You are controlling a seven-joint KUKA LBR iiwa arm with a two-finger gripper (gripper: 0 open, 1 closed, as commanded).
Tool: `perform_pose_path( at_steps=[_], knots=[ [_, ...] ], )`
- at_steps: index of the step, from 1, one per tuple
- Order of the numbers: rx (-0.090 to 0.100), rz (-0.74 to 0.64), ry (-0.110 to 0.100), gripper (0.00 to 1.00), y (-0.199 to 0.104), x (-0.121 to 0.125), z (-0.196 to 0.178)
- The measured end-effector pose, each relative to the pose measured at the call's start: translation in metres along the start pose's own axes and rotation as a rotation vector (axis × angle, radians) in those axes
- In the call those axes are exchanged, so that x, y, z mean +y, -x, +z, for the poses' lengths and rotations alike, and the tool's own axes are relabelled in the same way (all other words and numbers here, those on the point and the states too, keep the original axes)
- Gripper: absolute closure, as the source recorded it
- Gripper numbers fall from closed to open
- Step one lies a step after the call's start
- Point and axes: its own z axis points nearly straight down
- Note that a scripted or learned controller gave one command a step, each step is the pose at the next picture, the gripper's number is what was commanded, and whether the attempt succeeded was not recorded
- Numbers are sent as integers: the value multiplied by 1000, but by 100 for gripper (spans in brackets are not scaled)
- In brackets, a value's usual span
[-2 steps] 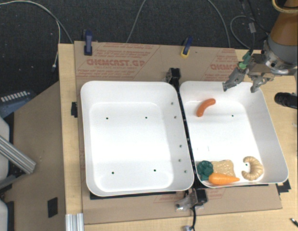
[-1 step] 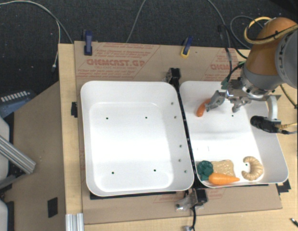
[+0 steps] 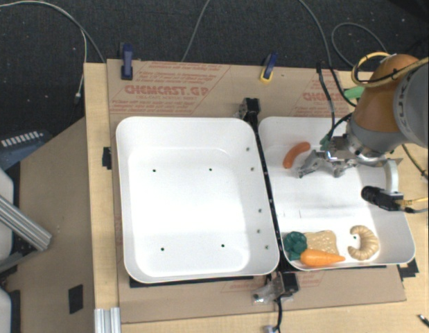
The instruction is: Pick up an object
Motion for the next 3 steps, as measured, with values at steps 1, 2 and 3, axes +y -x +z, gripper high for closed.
perform_pose_path(
  at_steps=[1,2,3],
  knots=[
    [-1,32,6,0,-1,27,-4],
    [-1,27,6,0,-77,50,-4],
    [-1,32,7,100,-73,49,-15]
  ],
)
